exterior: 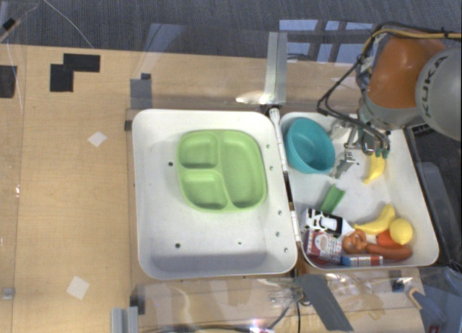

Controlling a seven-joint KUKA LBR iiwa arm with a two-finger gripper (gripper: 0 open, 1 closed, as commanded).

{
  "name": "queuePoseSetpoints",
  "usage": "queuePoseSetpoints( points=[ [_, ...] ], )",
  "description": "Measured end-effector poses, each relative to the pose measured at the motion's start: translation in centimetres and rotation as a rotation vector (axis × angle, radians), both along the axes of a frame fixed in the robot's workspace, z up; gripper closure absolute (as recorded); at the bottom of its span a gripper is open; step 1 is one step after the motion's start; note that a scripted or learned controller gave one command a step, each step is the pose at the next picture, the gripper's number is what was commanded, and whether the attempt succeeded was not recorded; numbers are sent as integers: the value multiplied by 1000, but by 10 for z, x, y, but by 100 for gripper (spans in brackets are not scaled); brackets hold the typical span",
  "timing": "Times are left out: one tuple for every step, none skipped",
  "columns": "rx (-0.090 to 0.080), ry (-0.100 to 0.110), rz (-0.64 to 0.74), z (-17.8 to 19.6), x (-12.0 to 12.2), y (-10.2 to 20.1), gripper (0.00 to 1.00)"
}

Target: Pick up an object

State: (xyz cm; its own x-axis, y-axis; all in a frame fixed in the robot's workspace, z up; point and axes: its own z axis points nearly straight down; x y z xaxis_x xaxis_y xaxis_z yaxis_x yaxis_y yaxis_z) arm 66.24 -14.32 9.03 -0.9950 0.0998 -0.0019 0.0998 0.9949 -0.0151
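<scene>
My claw (363, 149) hangs over the right bin (426, 201), between the teal bowl (309, 145) and a yellow banana (375, 169); its grip I cannot tell.

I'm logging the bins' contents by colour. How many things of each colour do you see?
Green: 2, divided plate, small block
Teal: 1, bowl
Yellow: 3, two bananas, lemon
Red or orange: 2, sausage, small fruit
Mixed print: 1, packet
Total: 9
</scene>
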Motion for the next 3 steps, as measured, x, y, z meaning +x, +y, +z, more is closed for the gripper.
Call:
queuePoseSetpoints(
  points=[
    [11, -20, -153, 88, 3, -55, 0],
    [14, -7, -88, -1, 0, -37, 0],
    [15, -11, -128, -2, -20, -31, 0]
  ],
)
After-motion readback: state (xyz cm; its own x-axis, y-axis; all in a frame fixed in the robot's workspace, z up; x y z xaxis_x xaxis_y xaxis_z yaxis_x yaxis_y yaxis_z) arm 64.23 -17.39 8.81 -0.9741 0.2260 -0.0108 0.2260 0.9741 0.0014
